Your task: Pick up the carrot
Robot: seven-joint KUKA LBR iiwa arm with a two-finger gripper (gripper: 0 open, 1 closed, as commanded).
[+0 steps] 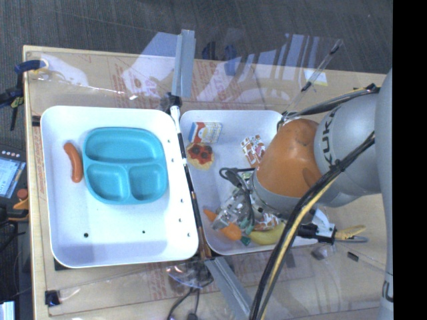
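The carrot (pixel 230 231) lies in the near-left corner of the right bin (pixel 230 120). It is orange, and a second orange bit (pixel 209 214) shows just left of the gripper. My gripper (pixel 235 212) hangs low over this corner, right above the carrot and covering its middle. The wrist with its orange band (pixel 290 159) blocks much of the bin behind it. Whether the carrot is held is not visible from here.
A yellow banana (pixel 268 236) lies right of the carrot by the near wall. A pizza-slice toy (pixel 199 154), a small carton (pixel 207 132) and a snack packet (pixel 252 148) sit further back. The left bin (pixel 53 232) holds a blue divided tray (pixel 127 165) and a sausage (pixel 73 161).
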